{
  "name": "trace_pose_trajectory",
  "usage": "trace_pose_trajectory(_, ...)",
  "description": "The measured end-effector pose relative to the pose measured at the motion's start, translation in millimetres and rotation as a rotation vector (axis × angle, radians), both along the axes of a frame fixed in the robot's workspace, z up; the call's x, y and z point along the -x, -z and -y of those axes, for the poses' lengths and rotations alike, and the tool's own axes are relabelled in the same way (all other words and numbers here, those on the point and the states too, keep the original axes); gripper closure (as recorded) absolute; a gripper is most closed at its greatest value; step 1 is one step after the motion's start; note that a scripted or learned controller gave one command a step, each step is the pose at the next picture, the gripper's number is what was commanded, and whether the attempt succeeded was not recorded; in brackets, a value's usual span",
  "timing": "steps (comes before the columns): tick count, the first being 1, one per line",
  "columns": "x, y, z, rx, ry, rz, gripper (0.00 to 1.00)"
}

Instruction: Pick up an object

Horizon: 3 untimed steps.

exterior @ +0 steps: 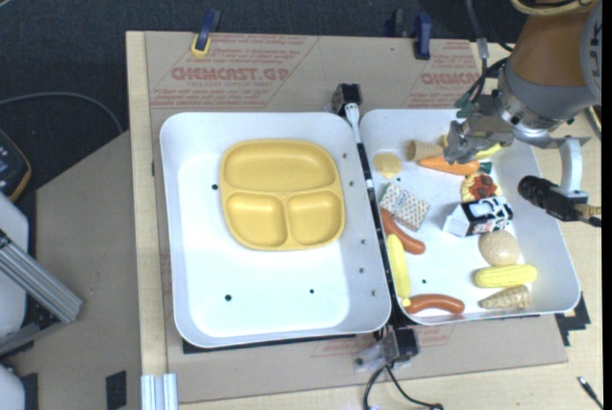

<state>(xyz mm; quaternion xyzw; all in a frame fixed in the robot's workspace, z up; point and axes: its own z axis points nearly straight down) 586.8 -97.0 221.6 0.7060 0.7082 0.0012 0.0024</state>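
Note:
My gripper [463, 148] hangs low over the back of the right bin [555, 250], right above an orange carrot [449, 166]. Its fingers are hidden by the wrist from this angle. Around it in that bin lie a pale round piece [387, 164], a checkered packet [404, 204], a red sausage [404, 237], a yellow banana-like stick [398, 270], a black-and-white carton [483, 216], a tan potato [500, 249], a corn cob [504, 276] and another sausage [436, 305].
The left bin [191, 236] holds a yellow three-compartment plate [282, 193]. Clamps [202, 35] [422, 33] stand on the cardboard at the back. A black fitting [550, 196] on the arm juts over the right bin's right side.

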Motion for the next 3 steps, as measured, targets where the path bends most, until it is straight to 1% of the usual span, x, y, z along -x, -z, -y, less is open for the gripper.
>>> trace_pose_trajectory(1, -52, -14, -16, 0.000, -0.001, 0.002, 1.00)
trace_pose_trajectory(2, -73, -3, -17, 0.001, 0.001, -0.001, 1.00)
trace_pose_trajectory(3, -59, -13, -15, -0.001, 0.004, -0.006, 1.00)
